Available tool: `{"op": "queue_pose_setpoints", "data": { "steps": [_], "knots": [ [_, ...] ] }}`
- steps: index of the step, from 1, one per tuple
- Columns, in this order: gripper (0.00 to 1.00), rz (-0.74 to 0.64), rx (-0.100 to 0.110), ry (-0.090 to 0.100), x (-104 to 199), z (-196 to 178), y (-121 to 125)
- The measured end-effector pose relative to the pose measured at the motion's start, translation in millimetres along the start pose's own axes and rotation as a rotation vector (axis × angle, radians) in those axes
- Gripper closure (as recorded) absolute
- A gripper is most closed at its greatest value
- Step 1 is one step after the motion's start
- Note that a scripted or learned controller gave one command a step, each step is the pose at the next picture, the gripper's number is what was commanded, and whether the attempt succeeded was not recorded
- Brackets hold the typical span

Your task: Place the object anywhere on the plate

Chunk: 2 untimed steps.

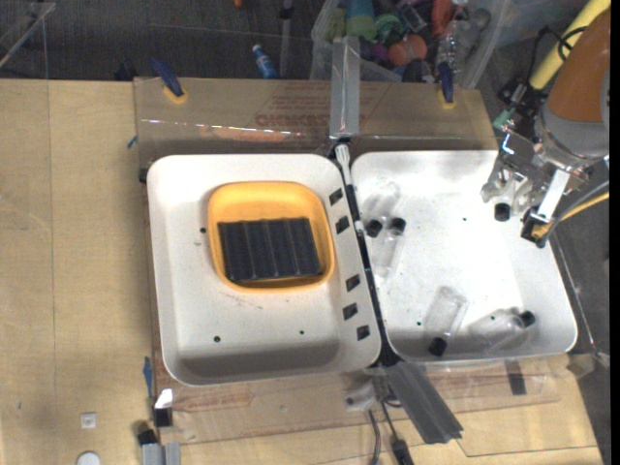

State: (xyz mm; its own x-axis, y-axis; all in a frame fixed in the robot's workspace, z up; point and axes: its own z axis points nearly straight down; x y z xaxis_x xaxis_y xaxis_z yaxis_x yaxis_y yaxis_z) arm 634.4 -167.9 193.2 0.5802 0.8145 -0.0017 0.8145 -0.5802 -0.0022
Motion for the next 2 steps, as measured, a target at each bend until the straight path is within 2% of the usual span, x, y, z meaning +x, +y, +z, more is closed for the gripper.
{"op": "queue_pose_setpoints", "data": {
  "steps": [1,2],
  "knots": [
    [1.00,-0.186,-0.003,0.001,33.6,-10.3,16.1],
    [1.00,-0.439,-0.006,0.002,48.8,-34.9,5.3]
  ]
}}
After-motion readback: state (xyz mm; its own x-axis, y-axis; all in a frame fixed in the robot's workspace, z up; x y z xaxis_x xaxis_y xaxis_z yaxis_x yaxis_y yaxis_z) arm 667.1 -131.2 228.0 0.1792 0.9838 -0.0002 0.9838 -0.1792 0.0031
